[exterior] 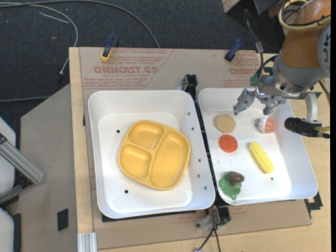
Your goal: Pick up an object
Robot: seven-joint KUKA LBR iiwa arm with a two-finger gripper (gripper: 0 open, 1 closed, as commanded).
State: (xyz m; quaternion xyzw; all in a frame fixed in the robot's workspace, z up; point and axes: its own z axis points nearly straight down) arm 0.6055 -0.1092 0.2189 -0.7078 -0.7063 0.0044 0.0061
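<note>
Right white bin (pixel 299 167) on the counter has open room near its far edge; the end effector (pixel 257 104) hovers there, fingers apart, above a tan cookie (pixel 226 123)

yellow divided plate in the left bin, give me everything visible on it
The yellow divided plate looks like glossy moulded plastic, a rounded square with a raised rim and three compartments: two smaller ones on the camera's left, one large on the right. It lies flat and right side up, turned slightly askew, near the middle of the left bin. Its compartments hold nothing. It rests on the bin floor, apart from the walls; nothing else touches it.
</note>
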